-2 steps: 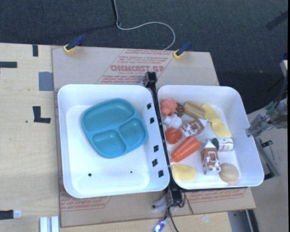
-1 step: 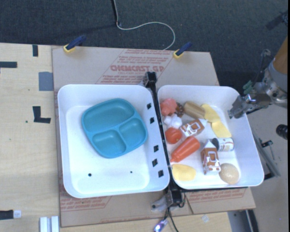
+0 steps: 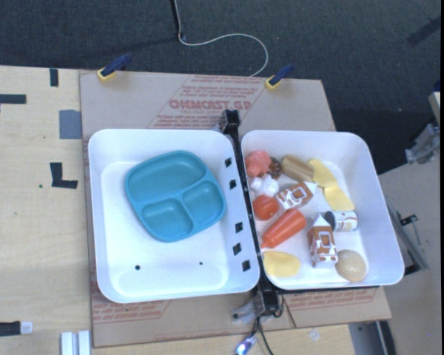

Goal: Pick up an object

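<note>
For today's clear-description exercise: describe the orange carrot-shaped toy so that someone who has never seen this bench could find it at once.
Start at the right white bin, the one crowded with toy food. Near its middle, close to the divider between the bins, lies the carrot, slanting. It is the one long, tapered orange piece; the neighbour above it is round and red-orange, and the one below is yellow.

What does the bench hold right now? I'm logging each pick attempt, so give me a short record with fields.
left bin: blue tray with three compartments, set toward the far side
right bin: pile of toy food
food near divider: carrot, tomato, pink piece
food at near edge: egg, yellow piece
under bins: cardboard sheet held by two clamps
task state: nothing lifted yet
</note>
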